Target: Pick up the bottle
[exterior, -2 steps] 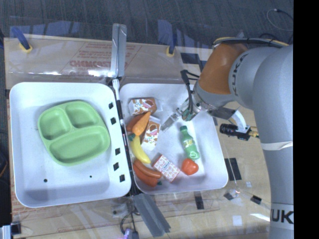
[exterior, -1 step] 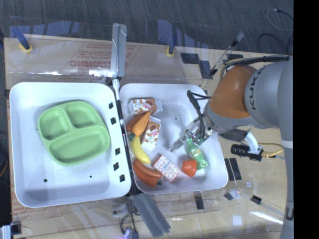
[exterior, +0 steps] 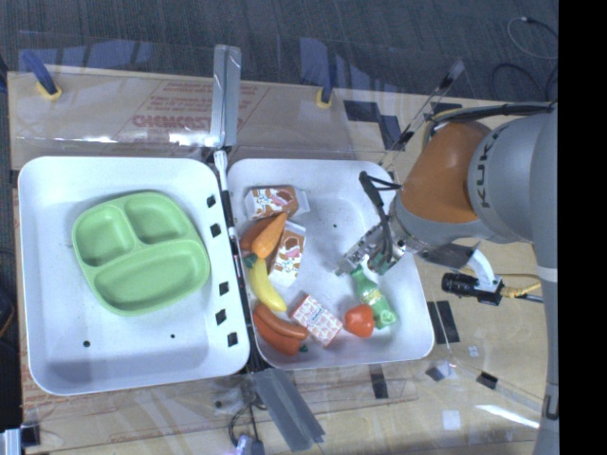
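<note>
1. Several risks sit close together around the small green plastic bottle [exterior: 372,297], which lies on its side on the floor of the right-hand shallow white bin [exterior: 327,347], close to that bin's right wall.
2. My two-finger gripper [exterior: 372,254] hangs just above the bottle's upper end. I cannot tell from this slanted view whether it is released or clenched, nor whether it touches the bottle at all.
3. If I come down off-centre, I judge the bottle could roll or squirt sideways, since a rounded thing lying flat offers little to pinch.
4. A round red tomato toy [exterior: 358,321] touches the bottle's lower left side. A closing stroke there might catch the tomato instead, or nudge both together.
5. That right wall stands just beside the bottle, on the side away from the tomato. One finger could strike the wall or its rim before reaching the bottle, and the grasp would then miss.
6. Left of the bottle, somewhat apart, lie a red-and-white patterned carton [exterior: 316,318], a yellow banana toy [exterior: 267,288] and an orange carrot toy [exterior: 268,234]. I judge these too distant to interfere unless the bottle is knocked towards them.
7. Well to the left of the bottle, in the other bin, rests a green divided plastic plate [exterior: 140,250], which plays no part here.
</note>
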